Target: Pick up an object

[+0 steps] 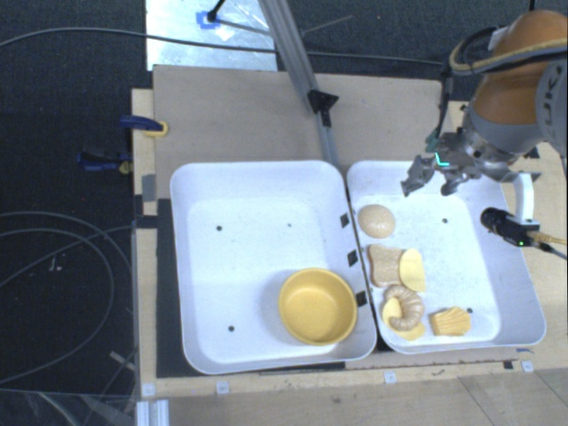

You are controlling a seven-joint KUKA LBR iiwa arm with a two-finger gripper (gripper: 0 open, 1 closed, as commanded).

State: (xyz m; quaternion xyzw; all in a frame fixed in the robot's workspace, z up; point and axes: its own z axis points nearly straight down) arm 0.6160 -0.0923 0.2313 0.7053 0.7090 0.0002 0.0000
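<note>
Right now I see my arm (pixel 519 78) up over the far part of the right bin (pixel 510 282). It is the biggest thing I steer. Next biggest are the two white bins. The left bin (pixel 231 238) sits well off to the left of my fingers and has a yellow bowl (pixel 317 305) in its near corner.

My gripper (pixel 433 177) hangs above the far end of the right bin. Its fingers look spread apart, and nothing sits between them.

The things I could pick all lie nearer to me than the fingers and a bit to their left. The round tan bun (pixel 375 221) is the closest one. Past it lie a tan bread slice (pixel 384 264) with a yellow chip (pixel 413 270) touching it, then a curled croissant (pixel 405 308), and a small ridged yellow piece (pixel 451 322) just beside that.

I think I am at the reach step, with no grab yet. Next I need to pick one thing, maybe the bun, move the fingers over it, go down, and close on it.
</note>
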